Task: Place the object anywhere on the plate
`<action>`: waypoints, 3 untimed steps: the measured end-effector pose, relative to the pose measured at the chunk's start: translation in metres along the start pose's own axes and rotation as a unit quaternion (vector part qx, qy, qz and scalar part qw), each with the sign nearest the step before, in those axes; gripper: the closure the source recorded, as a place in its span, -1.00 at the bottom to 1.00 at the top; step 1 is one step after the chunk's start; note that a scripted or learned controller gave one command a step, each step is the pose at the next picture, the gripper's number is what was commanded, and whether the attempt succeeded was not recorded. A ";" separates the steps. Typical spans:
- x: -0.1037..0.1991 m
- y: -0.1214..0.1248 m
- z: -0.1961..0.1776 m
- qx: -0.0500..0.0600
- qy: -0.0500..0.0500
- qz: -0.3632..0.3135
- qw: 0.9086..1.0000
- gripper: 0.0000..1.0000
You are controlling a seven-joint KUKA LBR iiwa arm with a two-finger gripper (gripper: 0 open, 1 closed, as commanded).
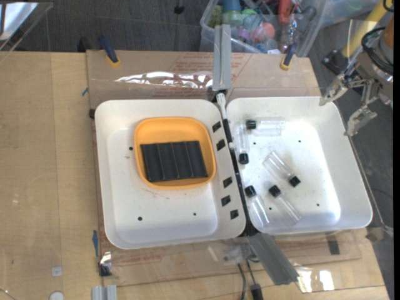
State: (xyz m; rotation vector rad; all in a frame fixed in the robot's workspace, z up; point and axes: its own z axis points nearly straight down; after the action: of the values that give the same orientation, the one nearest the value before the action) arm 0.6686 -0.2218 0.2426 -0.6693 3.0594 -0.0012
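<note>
So the wooden surface (44, 167) carries two shallow white bins, and I'll use the divider (226, 161) between them as my landmark. Left of the divider is the left bin (119, 220), right of it the right bin (350, 192). In the left bin, just beside the divider, sits one orange plate (175, 130) with one black ribbed tray-like insert (174, 161) lying on it. The arm's hand (350, 102) hangs well right of the divider, over the right bin's far right corner, away from everything in the bin. Its metal fingers look spread apart with nothing between them, so I'd call it released and empty. The task's things, as far as I can judge, are the clear plastic tubes with black caps, all on the right side of the divider: one near the far edge (265, 127), one standing along the divider itself (239, 145), one out in the middle (281, 169), and a couple nearer the front (275, 206). I count about five, but they're see-through on white, so that's a soft number. Progress-wise: nothing's started, in my view. No tube is on the plate, none is grasped. Still left: reach down, grab a tube, carry it across the divider, drop it on the plate.
</note>
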 end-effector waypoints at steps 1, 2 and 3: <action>0.001 0.000 0.012 -0.002 0.002 -0.151 0.989 -1.00; 0.000 0.000 0.006 -0.001 0.000 -0.246 0.969 -1.00; 0.000 0.000 0.011 -0.002 0.000 -0.405 0.914 -1.00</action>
State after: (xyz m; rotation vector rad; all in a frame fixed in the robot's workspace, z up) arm 0.6682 -0.2216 0.2316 -1.8525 2.5266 -0.0019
